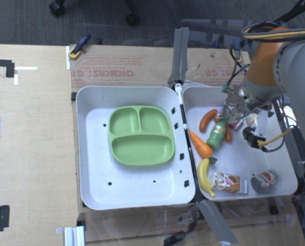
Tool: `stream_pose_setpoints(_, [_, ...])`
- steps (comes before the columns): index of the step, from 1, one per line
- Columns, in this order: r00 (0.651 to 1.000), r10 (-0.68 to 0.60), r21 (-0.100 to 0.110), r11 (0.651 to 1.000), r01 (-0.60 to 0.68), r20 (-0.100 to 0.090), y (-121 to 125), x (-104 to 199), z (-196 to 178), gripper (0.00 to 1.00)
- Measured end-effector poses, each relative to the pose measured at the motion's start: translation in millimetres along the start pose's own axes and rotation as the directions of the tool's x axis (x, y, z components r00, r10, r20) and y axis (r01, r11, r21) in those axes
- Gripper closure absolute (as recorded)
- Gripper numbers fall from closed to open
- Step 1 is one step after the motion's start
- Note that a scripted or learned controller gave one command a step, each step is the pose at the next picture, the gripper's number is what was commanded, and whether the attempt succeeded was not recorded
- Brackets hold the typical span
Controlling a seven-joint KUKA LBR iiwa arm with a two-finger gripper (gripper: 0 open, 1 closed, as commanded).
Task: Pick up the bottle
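A green bottle (216,134) lies tilted in the right bin (275,160), its cap end pointing up and right. The gripper (231,113) hangs right over that upper end, close to or touching the bottle. The grey arm with its orange band reaches in from the upper right and hides part of the gripper.
Around the bottle lie a sausage (208,118), a carrot (200,144), a banana (204,176), a small box (228,183) and a can (263,181). The left bin (91,152) holds a green divided plate (141,135). A black cable loops beside the gripper.
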State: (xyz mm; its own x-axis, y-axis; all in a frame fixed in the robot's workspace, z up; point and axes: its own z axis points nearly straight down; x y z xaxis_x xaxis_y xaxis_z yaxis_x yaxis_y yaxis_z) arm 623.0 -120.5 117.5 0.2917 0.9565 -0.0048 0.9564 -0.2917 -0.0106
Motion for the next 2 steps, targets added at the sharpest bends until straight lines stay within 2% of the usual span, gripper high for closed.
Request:
stream_pose_setpoints(1, [1.0,0.0,0.0,1.0,0.0,0.0,0,0,0,0.0])
stream_pose_setpoints(2, [1.0,-0.01,-0.006,1.0,0.01,-0.002,-39,71,-71,0.0])
